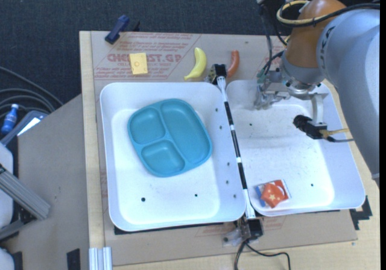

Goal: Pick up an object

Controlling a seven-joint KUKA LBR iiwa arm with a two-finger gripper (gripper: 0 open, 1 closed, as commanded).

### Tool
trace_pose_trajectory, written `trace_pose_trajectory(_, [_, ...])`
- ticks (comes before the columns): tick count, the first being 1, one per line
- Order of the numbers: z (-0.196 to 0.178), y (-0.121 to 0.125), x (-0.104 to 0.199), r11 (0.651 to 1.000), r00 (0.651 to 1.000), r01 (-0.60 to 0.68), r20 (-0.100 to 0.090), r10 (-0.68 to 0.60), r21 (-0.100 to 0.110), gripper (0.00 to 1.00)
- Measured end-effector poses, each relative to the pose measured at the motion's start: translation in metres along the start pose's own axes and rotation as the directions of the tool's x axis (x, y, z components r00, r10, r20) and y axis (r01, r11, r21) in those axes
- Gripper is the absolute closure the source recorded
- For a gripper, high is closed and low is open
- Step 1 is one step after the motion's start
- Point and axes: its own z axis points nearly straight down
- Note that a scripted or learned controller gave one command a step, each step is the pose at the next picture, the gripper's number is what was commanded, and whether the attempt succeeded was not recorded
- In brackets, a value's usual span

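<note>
The gripper (263,99) hangs at the far end of the right bin (338,166); I cannot tell its state. The orange packet (274,193) lies near that bin's front left corner. The gripper should come above it, then drop straight.

The grey arm (353,58) is seen reaching in from the right, its orange band (310,34) bent downward above the wrist, with the hand (265,101) pointed down.
</note>
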Motion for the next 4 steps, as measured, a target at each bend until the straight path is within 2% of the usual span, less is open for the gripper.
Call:
trace_pose_trajectory(1, [0.000, 0.000, 0.000, 1.000, 1.000, 0.000, 0.000, 0.000, 0.001, 0.00])
trace_pose_trajectory(2, [-0.010, 0.001, 0.000, 1.000, 1.000, 0.001, 0.001, -0.001, -0.002, 1.00])
trace_pose_trajectory(3, [-0.010, 0.000, 0.000, 1.000, 1.000, 0.000, 0.001, 0.000, -0.002, 0.00])
trace_pose_trajectory(4, [-0.021, 0.001, 0.000, 1.000, 1.000, 0.001, 0.002, -0.001, -0.004, 1.00])
